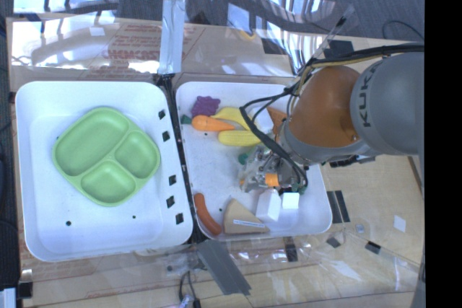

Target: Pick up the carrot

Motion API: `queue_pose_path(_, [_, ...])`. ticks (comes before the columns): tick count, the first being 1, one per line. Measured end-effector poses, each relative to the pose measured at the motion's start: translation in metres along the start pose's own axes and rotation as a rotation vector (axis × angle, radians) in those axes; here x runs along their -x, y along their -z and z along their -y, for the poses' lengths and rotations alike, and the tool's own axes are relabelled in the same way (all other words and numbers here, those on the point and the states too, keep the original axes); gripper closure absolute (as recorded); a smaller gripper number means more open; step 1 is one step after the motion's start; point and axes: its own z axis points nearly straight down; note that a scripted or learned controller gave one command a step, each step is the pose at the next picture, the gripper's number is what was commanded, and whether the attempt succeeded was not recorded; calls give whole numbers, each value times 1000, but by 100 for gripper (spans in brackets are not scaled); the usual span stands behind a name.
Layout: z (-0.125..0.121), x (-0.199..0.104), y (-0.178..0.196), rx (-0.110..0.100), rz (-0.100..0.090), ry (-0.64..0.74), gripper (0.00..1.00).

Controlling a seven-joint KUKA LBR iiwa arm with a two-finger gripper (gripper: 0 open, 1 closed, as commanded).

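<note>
The carrot (214, 124) is an orange stick lying flat in the upper left of the right bin (216, 177), just below a purple bunch of grapes (206, 105). My gripper (281, 203) hangs low over the bin's lower right part, well to the right of and below the carrot. Its two white fingertips (273, 207) sit close together with nothing between them, so the gripper is shut and holds nothing. The grey and orange wrist (325, 115) hides the bin's upper right corner.
Two yellow pieces (240, 138) lie right of the carrot. An orange piece (276, 115) peeks from under the wrist. A brown sausage (205, 215) and a tan wedge (242, 217) lie by the front wall. The left bin (43, 227) holds a green divided plate (107, 155).
</note>
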Motion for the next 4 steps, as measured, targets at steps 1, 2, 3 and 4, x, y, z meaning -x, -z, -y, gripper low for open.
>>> queue_pose_path(1, [1, -19, 117, -2, 10, -82, 100])
queue_pose_path(2, [26, -42, 26, 1, -3, 240, 100])
queue_pose_path(3, [-8, -25, 94, -1, 4, 402, 100])
queue_pose_path(4, [-8, -24, 104, -2, 5, 405, 100])
